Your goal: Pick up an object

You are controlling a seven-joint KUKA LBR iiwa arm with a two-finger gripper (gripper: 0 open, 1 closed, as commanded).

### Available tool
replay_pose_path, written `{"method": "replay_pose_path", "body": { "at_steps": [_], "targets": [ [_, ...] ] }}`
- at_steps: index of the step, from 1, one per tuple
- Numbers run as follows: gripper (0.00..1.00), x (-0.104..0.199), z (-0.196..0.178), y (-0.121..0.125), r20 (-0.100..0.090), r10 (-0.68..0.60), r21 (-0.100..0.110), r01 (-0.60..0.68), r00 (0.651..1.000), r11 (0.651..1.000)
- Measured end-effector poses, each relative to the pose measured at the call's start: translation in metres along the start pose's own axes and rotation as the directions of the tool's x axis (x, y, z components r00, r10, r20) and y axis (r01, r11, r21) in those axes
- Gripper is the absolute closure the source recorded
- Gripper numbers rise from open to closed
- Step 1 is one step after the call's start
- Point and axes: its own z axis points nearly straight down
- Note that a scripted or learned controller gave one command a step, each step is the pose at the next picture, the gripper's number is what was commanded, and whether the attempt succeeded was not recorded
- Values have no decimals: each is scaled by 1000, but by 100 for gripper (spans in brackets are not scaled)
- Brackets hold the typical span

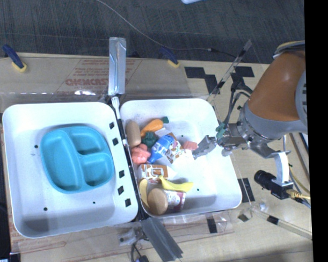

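Note:
The right bin (219, 179) holds a pile of toy foods along its left side: a brown roll (133, 133), an orange carrot (153, 125), a blue and white packet (163, 146), a pink piece (139, 154), a yellow banana (175, 184) and a brown bun (157, 200). A small reddish piece (188, 145) lies at the pile's right edge. My gripper (204, 147) hangs low over the bin's middle, just right of that reddish piece. Nothing visibly sits in it.
The left bin (27, 208) holds a blue compartment tray (79, 157). A metal divider strip (117, 65) rises between the bins at the back. My arm's orange band (275, 89) and cables hang over the right bin's right rim.

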Motion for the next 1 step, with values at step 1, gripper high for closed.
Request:
{"method": "replay_pose_path", "body": {
  "at_steps": [1],
  "targets": [
    [0, 11, 171, 52, 0, 176, 1, -176, 984, 984]
  ]
}}
